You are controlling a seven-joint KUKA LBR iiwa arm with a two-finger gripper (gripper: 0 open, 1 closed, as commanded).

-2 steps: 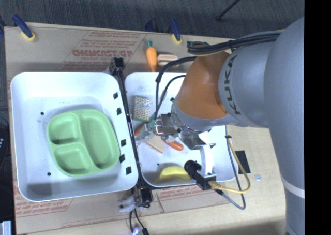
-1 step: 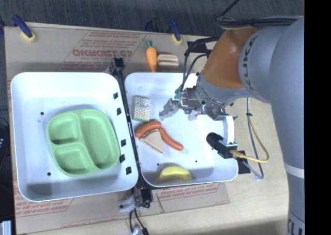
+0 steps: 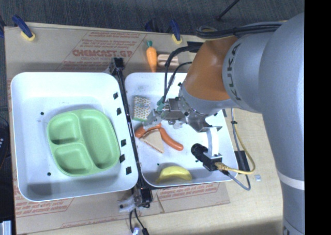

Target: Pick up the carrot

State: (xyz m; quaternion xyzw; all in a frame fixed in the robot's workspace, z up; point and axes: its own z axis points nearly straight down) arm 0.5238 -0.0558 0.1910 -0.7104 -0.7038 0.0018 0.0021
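Gripper (image 3: 158,117), its state impossible to tell here, hangs beside the carrot (image 3: 169,140) in the right bin (image 3: 217,174): centre across its middle before squeezing.

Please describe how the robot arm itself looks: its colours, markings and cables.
The arm is thick, rounded and grey, with an orange band above the wrist and dark "KUKA" lettering. Black cables loop over the wrist. The gripper is a small grey metal unit.
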